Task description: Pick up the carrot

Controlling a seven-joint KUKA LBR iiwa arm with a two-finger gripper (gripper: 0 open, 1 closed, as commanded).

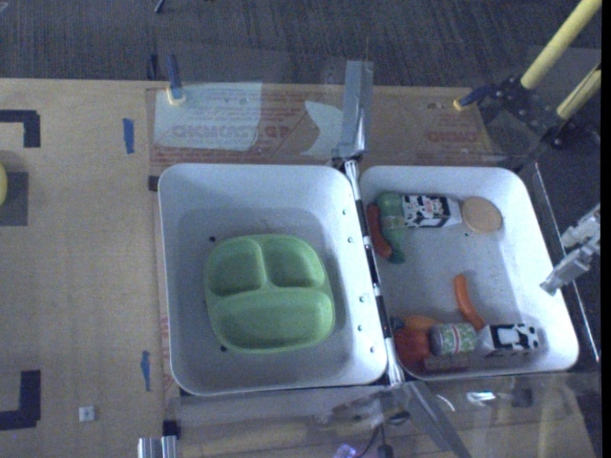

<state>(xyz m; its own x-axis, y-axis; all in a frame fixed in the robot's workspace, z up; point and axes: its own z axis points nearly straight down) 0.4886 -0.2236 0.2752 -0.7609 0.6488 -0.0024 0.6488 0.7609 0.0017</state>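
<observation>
Two white bins sit side by side; the left bin [181, 256] holds a green divided plate [269, 290]. The carrot [465, 299], a small orange stick, lies free on the floor of the right bin [535, 218], at centre right of the frame. The gripper [576, 256] is cut off at the right edge beside that bin's rim, so I cannot tell its grip; a jumble of items in the bin's lower corner is hard to identify.

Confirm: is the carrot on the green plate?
No. The carrot lies on the floor of the right bin; the plate sits in the left bin.
</observation>
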